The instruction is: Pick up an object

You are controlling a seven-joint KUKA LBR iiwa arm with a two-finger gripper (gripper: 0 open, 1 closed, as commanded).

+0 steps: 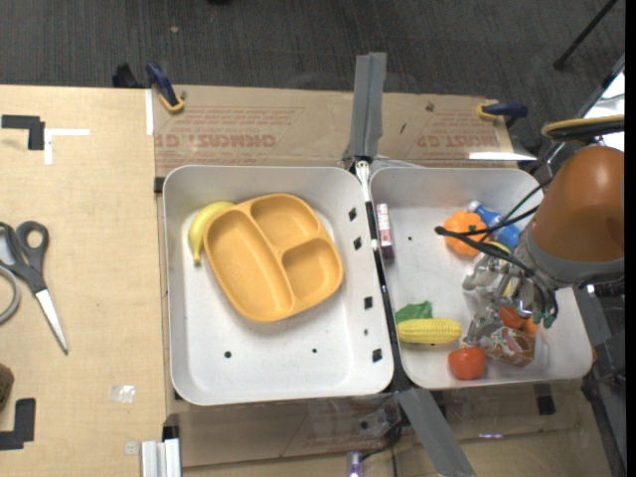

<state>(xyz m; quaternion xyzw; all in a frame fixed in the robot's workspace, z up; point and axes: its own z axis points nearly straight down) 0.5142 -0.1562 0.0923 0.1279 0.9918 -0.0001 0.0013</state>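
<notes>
My gripper (495,311) hangs low over the front right part of the right bin (417,189), the orange-banded wrist (586,207) above it. Directly under and beside it lies a clear packet with orange print (514,346). A red tomato (466,363) sits just to the packet's front left. A corn cob (429,332) with a green leaf (414,312) lies left of the gripper. Behind the gripper are an orange fruit (461,237) and a blue item (487,214). A small pink packet (384,235) rests against the bin's left wall.
The left bin (278,376) holds a yellow divided plate (270,256) with a banana (204,229) along its left side. Scissors (36,278) lie on the wooden bench at far left. Cardboard (258,132) and two blue clamps (165,88) sit behind the bins.
</notes>
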